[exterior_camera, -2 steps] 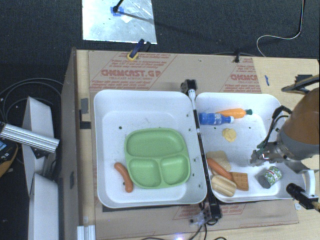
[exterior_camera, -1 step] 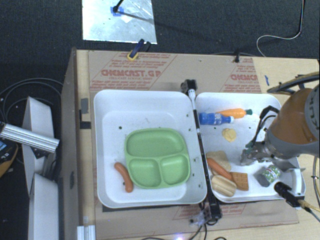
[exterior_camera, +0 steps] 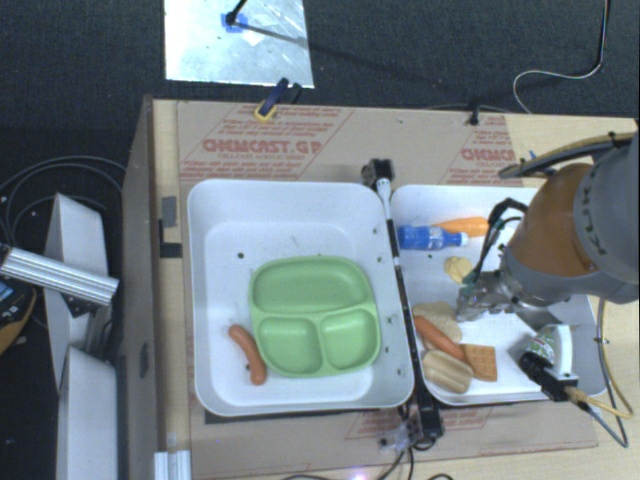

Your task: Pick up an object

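Nearest you, in the right bin (exterior_camera: pixel 440 400), a bread roll (exterior_camera: pixel 446 371) and a cracker (exterior_camera: pixel 482 361) lie beside a sausage (exterior_camera: pixel 438 335). Just beyond them the gripper (exterior_camera: pixel 474 302) hangs low over the bin floor; you cannot tell how it stands. Farther back lie a blue bottle (exterior_camera: pixel 430 237) and a carrot (exterior_camera: pixel 464 225). In the left bin (exterior_camera: pixel 205 268) you see a green divided tray (exterior_camera: pixel 313 314) and a second sausage (exterior_camera: pixel 248 353), all on the desk (exterior_camera: pixel 330 133).
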